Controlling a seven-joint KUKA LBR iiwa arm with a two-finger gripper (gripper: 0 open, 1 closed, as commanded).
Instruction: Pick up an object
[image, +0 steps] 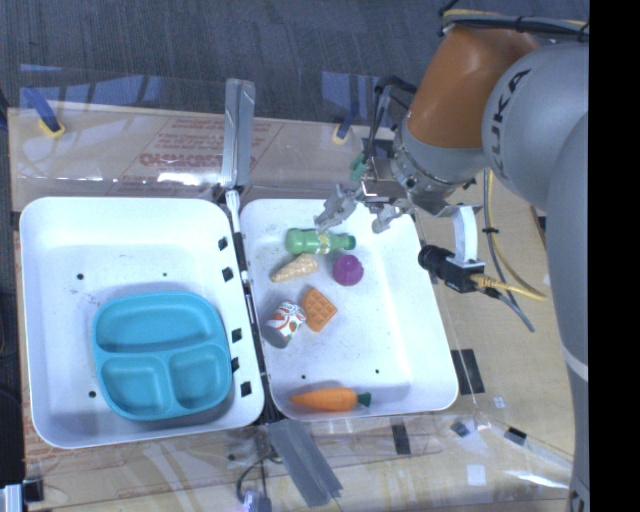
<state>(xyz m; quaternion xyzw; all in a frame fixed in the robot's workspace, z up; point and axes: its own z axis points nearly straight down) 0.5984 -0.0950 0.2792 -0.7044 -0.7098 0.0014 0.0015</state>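
Gripper fingers are seen spread apart, with nothing between them, at the gripper (358, 211), which is poised over the far edge of the right bin (425, 340), just above the green bottle (318, 240). The approach step is judged to be in hand: no object is yet held. A descent onto the bottle, with the fingers set either side of its body, is what the next move would call for.

From left to right, the left bin (50, 260) is occupied by a blue divided plate (160, 355). In the right bin, a small white and red cup (284, 322) lies near the dividing wall, with an orange waffle piece (319, 308) just beside it. A pale corn-like piece (295, 267) lies touching or nearly touching the bottle, and could be nudged or caught by a finger. A purple ball (347, 269) sits near the bottle's cap end. A carrot (328, 400) lies well apart, along the near wall.
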